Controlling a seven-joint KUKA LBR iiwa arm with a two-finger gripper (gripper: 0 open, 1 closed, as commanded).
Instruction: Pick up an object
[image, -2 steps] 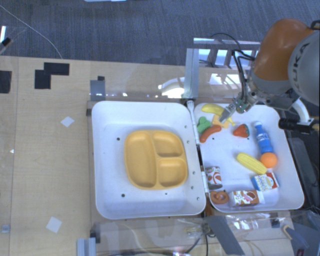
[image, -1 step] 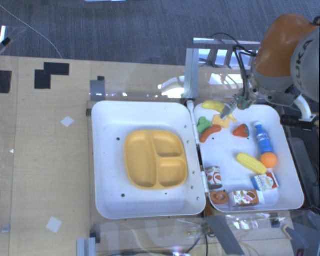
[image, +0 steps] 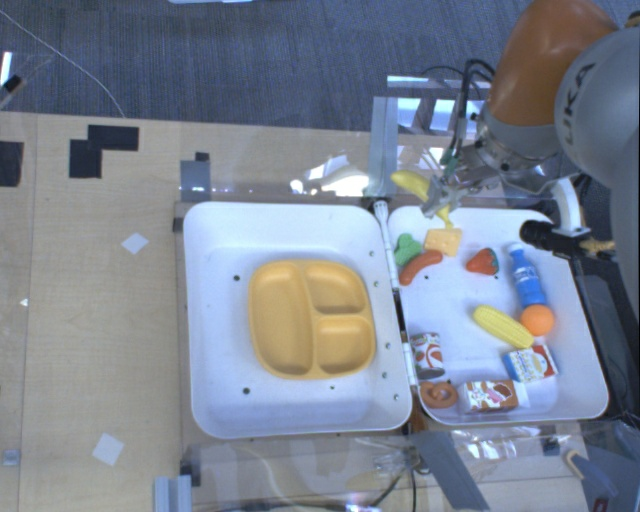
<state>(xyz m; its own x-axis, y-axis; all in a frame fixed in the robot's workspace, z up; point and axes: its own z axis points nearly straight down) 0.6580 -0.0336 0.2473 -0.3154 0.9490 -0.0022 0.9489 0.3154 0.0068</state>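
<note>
Okay, looking down on two white bins side by side. Left bin (image: 215, 300) carrying a yellow divided plate (image: 310, 320) dead centre. Right bin (image: 585, 385) packed with toy food. Gripper (image: 440, 205) hanging over the 11 o'clock corner of the right bin, just beside a yellow banana (image: 410, 183) at the rim there. Touching the banana or merely next to it? Can't tell, and can't tell if the gripper is apart or closed either.

Going round the right bin:
- around 10 o'clock: yellow cheese wedge (image: 443, 241), with a green toy (image: 407, 246) and a red sausage (image: 420, 265) just at 8 o'clock of it
- toward 12 o'clock: strawberry (image: 483, 262)
- at 2 o'clock: blue bottle (image: 527, 278), with an orange (image: 538, 319) touching its lower end
- centre: corn cob (image: 502, 326)
- at 4 o'clock: small carton (image: 530, 363)
- along 6 to 7 o'clock: red-and-white box (image: 490, 396), donut (image: 438, 394), small can (image: 427, 352)
</note>
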